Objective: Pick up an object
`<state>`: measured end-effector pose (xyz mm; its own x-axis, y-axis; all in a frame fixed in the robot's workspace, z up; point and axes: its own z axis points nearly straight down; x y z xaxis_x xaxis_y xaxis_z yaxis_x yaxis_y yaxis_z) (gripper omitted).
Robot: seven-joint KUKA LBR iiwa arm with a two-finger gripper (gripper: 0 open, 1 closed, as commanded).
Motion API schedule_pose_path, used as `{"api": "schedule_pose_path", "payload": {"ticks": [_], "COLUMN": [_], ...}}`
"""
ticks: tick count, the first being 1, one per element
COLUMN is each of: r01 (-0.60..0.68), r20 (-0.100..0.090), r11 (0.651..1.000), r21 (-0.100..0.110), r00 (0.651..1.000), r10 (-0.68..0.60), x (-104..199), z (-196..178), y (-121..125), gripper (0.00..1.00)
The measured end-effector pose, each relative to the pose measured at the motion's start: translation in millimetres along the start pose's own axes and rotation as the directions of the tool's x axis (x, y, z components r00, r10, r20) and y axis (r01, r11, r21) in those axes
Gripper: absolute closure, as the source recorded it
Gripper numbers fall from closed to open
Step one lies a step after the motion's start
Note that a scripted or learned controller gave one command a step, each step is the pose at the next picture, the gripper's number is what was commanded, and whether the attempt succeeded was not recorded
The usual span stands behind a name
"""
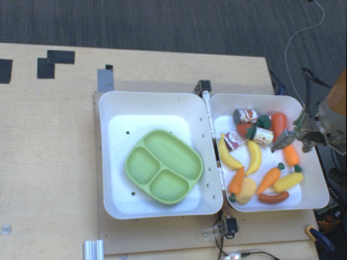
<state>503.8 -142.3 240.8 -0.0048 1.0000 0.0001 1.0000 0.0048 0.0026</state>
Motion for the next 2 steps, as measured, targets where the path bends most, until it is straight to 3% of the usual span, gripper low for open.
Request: {"api": "schedule_pose_path", "payload": {"ticks": [1, 2], "r01": [-0.003, -0.001], "r20": [-0.001, 0.000], "r11": [1.000, 1.000], "r21": [0.004, -0.003], "r00": [1.000, 1.000], "r10": [0.003, 0.001], "x": [3, 3], "z": [126, 114], "y": [-18, -15], "gripper": [0.00, 1.00]}}
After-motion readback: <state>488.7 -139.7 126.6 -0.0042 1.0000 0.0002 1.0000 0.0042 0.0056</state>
